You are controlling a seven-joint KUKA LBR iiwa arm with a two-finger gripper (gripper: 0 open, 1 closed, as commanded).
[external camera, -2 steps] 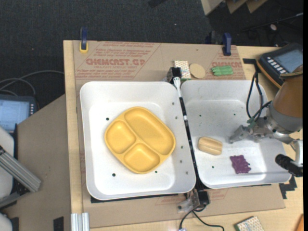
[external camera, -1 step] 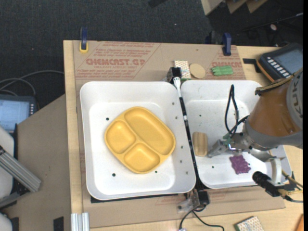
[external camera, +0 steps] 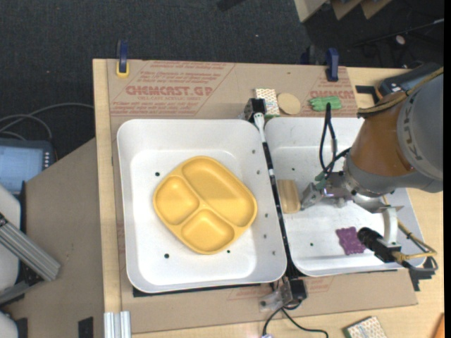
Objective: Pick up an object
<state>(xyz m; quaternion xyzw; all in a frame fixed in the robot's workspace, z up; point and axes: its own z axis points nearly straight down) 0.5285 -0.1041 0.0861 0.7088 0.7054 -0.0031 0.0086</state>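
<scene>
Nothing is lifted yet: gripper (external camera: 315, 194) hangs low near the tan block (external camera: 287, 196), grip unreadable, pick pending.

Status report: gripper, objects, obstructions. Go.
Gripper low in right bin, beside tan block; grasp unconfirmed. Purple piece loose nearby. Yellow tray in left bin. Arm covers part of right bin.
</scene>
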